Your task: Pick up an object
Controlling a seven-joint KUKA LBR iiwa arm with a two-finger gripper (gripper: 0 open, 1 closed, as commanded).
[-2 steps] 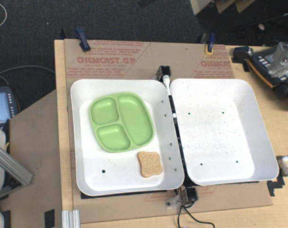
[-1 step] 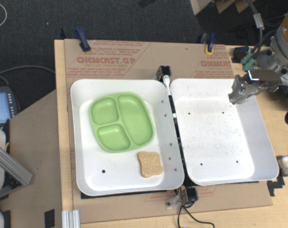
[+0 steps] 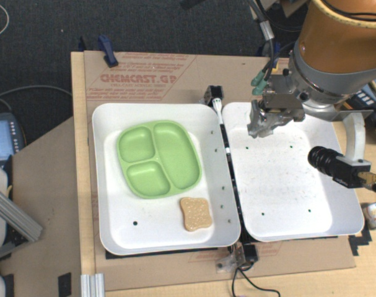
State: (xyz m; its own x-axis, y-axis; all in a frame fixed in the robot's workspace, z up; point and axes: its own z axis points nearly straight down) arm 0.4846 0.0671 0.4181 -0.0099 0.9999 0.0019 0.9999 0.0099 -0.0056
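Hovering over the right bin point(image 3: 299, 184) near the table's far edge, the tool point(image 3: 262, 124) (can't tell its state) sits well apart from the green tray point(image 3: 158, 159) and biscuit point(image 3: 196, 213), so it could easily grab nothing.

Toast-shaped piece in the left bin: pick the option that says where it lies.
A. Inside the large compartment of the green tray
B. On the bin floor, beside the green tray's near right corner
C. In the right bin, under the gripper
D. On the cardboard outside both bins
B: the toast-shaped piece lies flat on the floor of the left bin, just off the near right corner of the green tray, outside its compartments.
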